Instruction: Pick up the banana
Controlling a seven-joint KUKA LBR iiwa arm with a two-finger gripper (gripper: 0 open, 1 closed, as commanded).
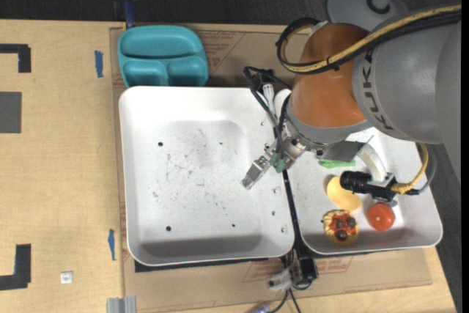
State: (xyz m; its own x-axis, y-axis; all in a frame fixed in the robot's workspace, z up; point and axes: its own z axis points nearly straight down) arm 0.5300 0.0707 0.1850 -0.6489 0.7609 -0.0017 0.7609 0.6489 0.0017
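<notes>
A yellow piece that may be the banana (338, 191) lies in the right bin (425, 234), partly covered by a black part of the arm. My gripper (256, 173) hangs low over the right side of the left bin (146, 157), close to the wall between the two bins and well left of the yellow piece. I see nothing in the gripper. The large orange and grey wrist (333, 91) hides the back of the right bin.
A red tomato-like fruit (380, 216) and a small mottled red-yellow item (340, 225) sit at the front of the right bin. A white and green object (359, 152) pokes out under the wrist. A teal divided tray (163, 55) stands behind the left bin.
</notes>
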